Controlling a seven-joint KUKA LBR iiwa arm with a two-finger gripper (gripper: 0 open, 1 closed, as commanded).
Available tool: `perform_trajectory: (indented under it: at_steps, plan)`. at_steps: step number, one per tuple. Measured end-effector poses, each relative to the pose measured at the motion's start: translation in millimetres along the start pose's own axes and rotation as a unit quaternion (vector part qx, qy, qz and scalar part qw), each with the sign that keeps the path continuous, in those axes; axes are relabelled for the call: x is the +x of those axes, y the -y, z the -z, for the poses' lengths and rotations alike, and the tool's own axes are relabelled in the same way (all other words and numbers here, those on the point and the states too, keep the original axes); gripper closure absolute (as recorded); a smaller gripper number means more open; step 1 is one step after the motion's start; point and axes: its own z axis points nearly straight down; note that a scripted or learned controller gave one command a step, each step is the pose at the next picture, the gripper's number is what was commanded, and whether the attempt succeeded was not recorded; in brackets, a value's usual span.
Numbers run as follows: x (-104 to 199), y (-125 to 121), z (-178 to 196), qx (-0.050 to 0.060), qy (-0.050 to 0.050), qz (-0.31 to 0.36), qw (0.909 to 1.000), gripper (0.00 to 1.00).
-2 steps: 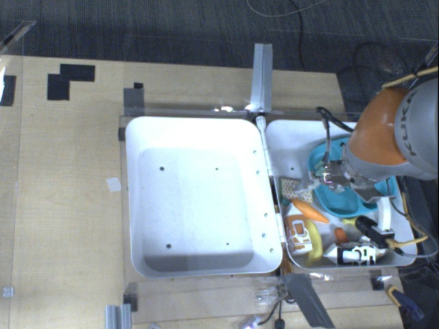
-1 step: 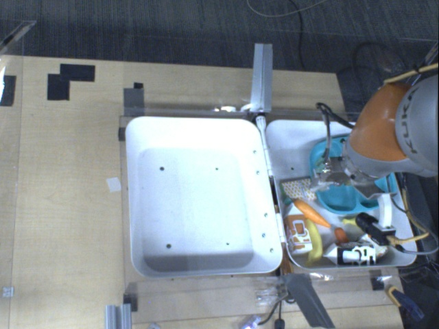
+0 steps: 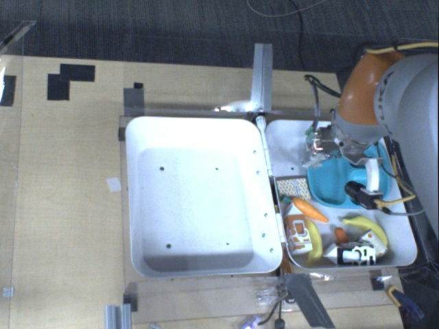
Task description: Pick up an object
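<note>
Pincer (image 3: 319, 142) over right bin (image 3: 285, 137), beside glossy blue bowl (image 3: 336, 182)

Black tape marks (image 3: 70, 79) on the bench (image 3: 62, 204); a cable (image 3: 288, 5) beyond.

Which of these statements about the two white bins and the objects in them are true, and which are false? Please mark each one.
1. The orange carrot lies in the right white bin. True.
2. The left white bin holds the blue plastic bowl. False: the bowl is in the right bin.
3. The pincer is over the right bin, at its far end. True.
4. The yellow banana lies on the wooden bench. False: it lies in the right bin.
</note>
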Motion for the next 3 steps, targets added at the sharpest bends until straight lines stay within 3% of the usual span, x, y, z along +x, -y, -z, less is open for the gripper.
perform_trajectory:
  at_steps: [1, 2, 3]
  plan:
    - [-0.2, -0.4, 0.6, -0.001, 0.0, 0.0, 1.0, 0.0]
    - [9.4, -26.0, -21.0, -0.003, 0.002, 0.095, 0.9955, 0.0]
    - [4.7, 29.4, -19.7, -0.005, -0.001, -0.112, 0.9936, 0.0]
